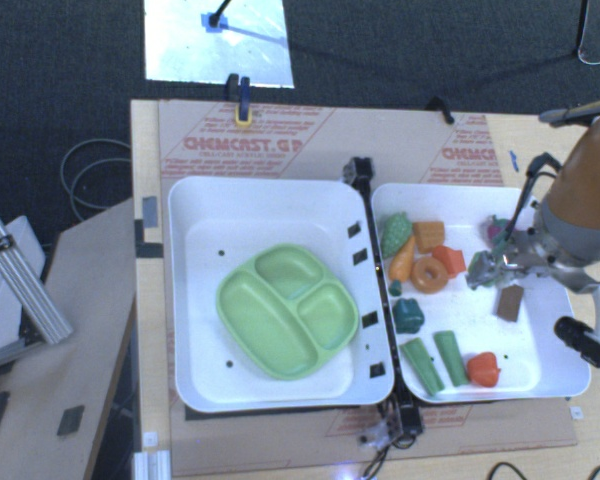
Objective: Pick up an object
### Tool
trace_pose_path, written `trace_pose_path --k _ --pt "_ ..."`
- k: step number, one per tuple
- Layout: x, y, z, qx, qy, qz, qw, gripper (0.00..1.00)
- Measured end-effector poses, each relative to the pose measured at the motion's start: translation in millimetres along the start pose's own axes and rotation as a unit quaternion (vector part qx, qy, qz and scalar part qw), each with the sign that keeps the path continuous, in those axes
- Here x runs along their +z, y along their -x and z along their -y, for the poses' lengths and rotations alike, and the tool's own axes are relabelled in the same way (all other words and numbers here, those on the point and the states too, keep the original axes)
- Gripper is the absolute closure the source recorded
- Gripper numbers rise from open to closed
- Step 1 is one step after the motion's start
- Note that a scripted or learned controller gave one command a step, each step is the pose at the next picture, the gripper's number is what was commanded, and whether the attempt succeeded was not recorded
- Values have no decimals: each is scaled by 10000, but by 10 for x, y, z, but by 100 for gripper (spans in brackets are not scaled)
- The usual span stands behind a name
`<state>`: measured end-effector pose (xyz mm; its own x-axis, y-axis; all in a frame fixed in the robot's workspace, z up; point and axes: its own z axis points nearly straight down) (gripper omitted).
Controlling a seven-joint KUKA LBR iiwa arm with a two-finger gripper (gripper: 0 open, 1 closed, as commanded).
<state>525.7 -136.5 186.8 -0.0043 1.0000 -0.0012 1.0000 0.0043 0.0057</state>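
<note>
Looking down on the gripper (485, 266), hanging low inside the right bin (570, 373) at the end of the grey arm (580, 183), reaching in from the right. Not managing to tell whether released or clenched: too small and too blurred at the tip. Not seeing anything plainly gripped there.

Finding the pickable pieces spread around that tip, all lying in the right bin. Spotting a red-orange piece (450, 260) just to the left of it, and an orange ring (429, 275) a little further left, touching or nearly touching that piece. Noting an orange block (429, 235) up and to the left, with a carrot (403, 260) and a bumpy green piece (396, 233) beyond, close to the bin's left wall. Seeing a brown block (510, 302) just below and to the right of the tip, near it but apart. Catching a small pink-purple thing (495, 230) just above, partly hidden by the wrist. Finding a dark teal piece (408, 315) down and to the left, then two green sticks (435, 360) side by side and a red piece (483, 368) well below.

Looking far left of the tip, across the divide between the bins: finding a green divided plate (288, 310) lying in the left bin (195, 218).
</note>
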Motion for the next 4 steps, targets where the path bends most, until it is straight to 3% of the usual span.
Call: trace_pose_path --k 1,3,4 --pt "-402 3 -20 -1 3 1 10000 100" --pt "-369 -538 -814 -25 -3 -11 10000 100" --pt "-470 -582 -1130 -11 0 -5 10000 100"
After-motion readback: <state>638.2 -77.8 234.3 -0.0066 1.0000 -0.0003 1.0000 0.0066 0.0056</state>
